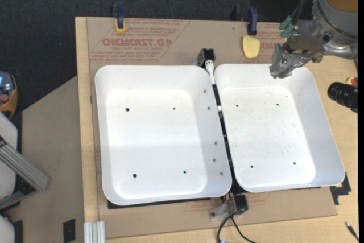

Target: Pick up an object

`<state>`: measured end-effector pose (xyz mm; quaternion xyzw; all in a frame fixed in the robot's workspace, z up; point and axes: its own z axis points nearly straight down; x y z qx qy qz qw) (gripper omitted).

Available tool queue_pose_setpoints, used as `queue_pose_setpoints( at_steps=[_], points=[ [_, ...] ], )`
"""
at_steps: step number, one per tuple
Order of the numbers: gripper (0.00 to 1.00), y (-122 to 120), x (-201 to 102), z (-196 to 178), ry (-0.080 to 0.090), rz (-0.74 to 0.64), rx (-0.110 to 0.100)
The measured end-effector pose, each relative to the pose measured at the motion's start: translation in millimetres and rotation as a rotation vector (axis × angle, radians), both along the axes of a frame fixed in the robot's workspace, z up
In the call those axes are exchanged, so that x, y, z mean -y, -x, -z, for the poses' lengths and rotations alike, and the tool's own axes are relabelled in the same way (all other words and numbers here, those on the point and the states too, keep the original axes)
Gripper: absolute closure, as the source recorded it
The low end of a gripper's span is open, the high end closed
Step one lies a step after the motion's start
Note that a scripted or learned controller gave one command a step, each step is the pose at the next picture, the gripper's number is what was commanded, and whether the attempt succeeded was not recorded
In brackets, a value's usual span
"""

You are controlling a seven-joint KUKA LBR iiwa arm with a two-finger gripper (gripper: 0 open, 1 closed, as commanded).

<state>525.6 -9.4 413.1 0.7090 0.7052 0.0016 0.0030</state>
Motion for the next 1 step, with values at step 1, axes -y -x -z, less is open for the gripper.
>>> queue_pose_setpoints(
  at_steps=[1],
  points=[
    [1.0, -41.0, -22.2, 111.9, -0.002, -0.007, -0.018]
  ],
)
